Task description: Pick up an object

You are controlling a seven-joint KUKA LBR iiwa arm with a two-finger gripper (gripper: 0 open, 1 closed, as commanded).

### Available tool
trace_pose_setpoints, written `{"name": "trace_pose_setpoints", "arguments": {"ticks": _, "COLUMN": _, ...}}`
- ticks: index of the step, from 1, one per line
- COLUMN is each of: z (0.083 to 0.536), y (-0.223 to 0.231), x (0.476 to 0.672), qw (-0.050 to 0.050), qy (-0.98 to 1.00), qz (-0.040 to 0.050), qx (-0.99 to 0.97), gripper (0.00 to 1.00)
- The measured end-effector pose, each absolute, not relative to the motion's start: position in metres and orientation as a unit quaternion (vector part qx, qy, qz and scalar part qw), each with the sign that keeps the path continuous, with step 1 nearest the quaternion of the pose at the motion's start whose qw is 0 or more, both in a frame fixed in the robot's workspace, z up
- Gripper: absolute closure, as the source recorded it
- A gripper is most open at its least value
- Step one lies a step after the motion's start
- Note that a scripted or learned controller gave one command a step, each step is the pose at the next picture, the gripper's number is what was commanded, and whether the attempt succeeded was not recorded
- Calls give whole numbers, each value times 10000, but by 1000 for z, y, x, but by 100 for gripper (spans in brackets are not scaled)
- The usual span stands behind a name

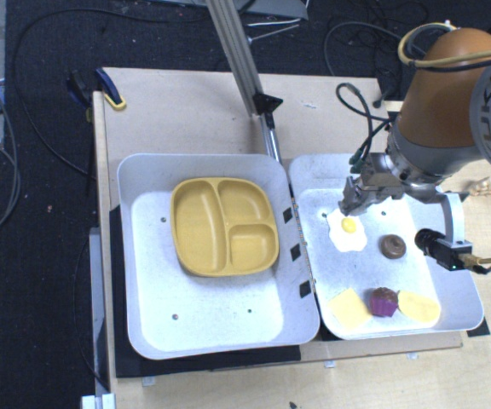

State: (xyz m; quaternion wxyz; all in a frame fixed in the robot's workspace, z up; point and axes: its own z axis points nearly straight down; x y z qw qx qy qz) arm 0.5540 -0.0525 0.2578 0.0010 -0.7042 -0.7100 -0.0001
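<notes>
The tool [349, 204] is poised just above the fried egg toy [347, 232]; whether it is clenched cannot be told. A centred, straight descent is advised.

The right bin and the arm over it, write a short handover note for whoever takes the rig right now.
Gripper: low in the right bin, just above the fried egg toy; grip state unreadable.
Also in that bin: brown disc, purple piece, two pale yellow pieces.
Left bin: yellow divided tray.
Done: nothing visibly lifted.
Left: grasp one object, probably the egg, and raise it.
</notes>
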Motion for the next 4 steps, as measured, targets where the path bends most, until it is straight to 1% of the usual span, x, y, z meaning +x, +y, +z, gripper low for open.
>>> {"name": "trace_pose_setpoints", "arguments": {"ticks": 1, "z": 261, "y": -3, "x": 534, "qw": 10, "qy": -7093, "qz": 5, "qx": -7049, "gripper": 100}}
{"name": "trace_pose_setpoints", "arguments": {"ticks": 2, "z": 263, "y": 46, "x": 527, "qw": 5, "qy": -7096, "qz": 2, "qx": -7046, "gripper": 100}}
{"name": "trace_pose_setpoints", "arguments": {"ticks": 3, "z": 263, "y": 97, "x": 508, "qw": 10, "qy": -7099, "qz": 6, "qx": -7043, "gripper": 100}}
{"name": "trace_pose_setpoints", "arguments": {"ticks": 4, "z": 263, "y": 95, "x": 509, "qw": 4, "qy": -7080, "qz": 6, "qx": -7062, "gripper": 0}}
